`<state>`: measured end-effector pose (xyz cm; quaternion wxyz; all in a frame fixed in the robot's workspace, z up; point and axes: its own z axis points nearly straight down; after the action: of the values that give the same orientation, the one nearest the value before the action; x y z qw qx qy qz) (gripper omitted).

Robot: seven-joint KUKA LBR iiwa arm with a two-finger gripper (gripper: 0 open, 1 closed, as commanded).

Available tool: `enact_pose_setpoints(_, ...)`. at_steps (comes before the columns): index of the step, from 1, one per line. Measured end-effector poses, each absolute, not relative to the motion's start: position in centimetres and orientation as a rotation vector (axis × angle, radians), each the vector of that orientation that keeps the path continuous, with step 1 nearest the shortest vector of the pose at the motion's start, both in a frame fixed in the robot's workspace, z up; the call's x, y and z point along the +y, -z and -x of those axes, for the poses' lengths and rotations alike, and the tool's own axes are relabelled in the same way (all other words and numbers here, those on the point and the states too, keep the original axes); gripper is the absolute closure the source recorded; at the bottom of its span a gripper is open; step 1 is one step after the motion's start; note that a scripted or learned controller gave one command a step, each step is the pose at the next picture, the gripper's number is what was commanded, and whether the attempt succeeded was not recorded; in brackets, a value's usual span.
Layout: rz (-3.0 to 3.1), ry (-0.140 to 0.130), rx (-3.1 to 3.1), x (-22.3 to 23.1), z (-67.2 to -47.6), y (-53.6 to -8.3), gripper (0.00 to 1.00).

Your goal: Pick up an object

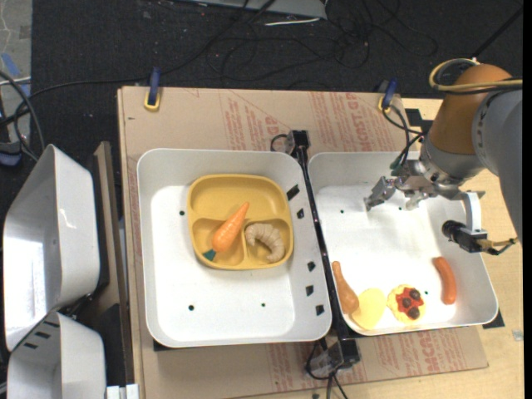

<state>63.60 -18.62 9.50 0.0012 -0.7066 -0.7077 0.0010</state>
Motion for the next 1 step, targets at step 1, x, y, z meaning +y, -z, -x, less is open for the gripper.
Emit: enact_pose_setpoints(1,2.219,-0.001,-2.225,-18.57,-63.64,-9.27,0.0)
